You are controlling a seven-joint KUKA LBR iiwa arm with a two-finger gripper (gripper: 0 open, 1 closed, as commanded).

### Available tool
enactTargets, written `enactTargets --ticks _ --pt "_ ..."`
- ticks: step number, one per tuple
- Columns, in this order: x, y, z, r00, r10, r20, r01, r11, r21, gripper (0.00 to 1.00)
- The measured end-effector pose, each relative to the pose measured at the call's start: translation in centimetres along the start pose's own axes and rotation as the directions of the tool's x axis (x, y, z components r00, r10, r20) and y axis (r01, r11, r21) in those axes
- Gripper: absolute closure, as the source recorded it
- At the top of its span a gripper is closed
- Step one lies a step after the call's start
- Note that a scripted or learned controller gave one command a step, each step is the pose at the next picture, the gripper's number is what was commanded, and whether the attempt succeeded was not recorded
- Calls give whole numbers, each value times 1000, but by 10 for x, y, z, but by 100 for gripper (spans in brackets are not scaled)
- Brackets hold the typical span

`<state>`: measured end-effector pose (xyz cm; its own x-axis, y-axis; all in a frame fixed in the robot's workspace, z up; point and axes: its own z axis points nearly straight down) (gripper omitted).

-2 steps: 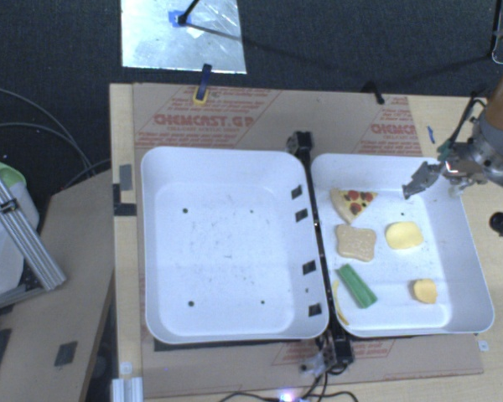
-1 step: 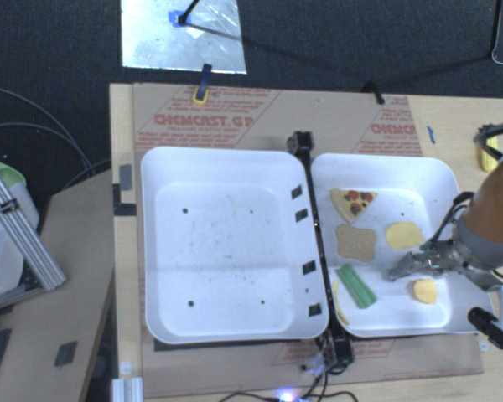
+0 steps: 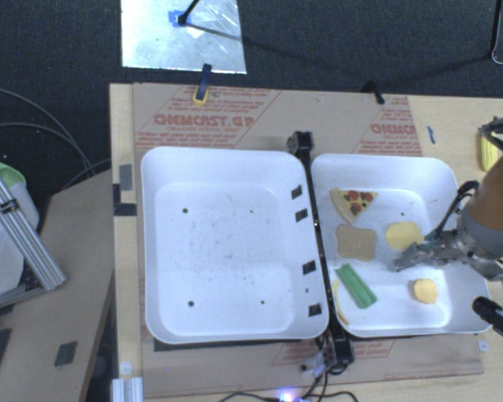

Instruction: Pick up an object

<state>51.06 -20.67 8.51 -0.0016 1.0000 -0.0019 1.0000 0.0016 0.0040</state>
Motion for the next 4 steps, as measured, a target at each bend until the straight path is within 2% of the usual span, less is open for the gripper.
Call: enactTargets --ticks 1,2,3,4 --pt "65 63 0 1000 -10 -3 10 1000 -3 0" --pt "29 91 0 1000 -2 1 2 1000 -2 0" --pt "-1 135 -6 1000 -3 1 3 1000 -4 0" --pt "21 33 1 1000 2 -5 -2 1000 10 0"
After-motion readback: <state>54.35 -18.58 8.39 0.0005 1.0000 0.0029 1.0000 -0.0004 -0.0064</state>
